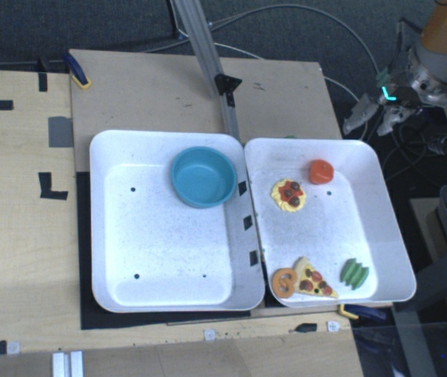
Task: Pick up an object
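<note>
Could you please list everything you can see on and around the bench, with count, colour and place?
bins: 2, white, side by side on the bench, left bin, right bin
bowl: 1, blue, top right part of the left bin
tomato: 1, red-orange, upper part of the right bin
round toy pizza: 1, yellow with red spots, right bin, left of and below the tomato
pizza slice: 1, yellow with red spots, near edge of the right bin
pretzel: 1, orange, touching the slice's left side
green vegetable: 1, green, right of the slice
metal post: 1, grey, slanting down to the seam between the bins
arm: 1, grey with orange band, top right
gripper: 1, grey, beyond the right bin's far right corner
</note>
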Robot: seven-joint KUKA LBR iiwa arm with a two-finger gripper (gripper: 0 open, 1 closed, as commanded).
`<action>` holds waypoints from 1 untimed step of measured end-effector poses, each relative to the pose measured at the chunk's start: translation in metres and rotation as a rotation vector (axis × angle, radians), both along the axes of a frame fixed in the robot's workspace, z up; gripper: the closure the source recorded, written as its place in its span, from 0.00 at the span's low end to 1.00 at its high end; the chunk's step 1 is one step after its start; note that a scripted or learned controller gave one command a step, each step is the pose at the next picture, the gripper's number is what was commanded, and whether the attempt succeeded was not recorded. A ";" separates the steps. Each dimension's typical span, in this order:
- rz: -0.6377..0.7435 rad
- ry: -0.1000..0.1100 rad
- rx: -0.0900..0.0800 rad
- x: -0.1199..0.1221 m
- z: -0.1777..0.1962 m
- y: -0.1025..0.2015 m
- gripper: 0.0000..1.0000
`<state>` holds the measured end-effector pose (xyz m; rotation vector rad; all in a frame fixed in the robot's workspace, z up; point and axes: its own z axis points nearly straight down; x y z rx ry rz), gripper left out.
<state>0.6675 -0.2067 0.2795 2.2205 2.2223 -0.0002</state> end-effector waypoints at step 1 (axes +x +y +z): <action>0.000 0.000 0.000 0.000 0.000 0.000 0.00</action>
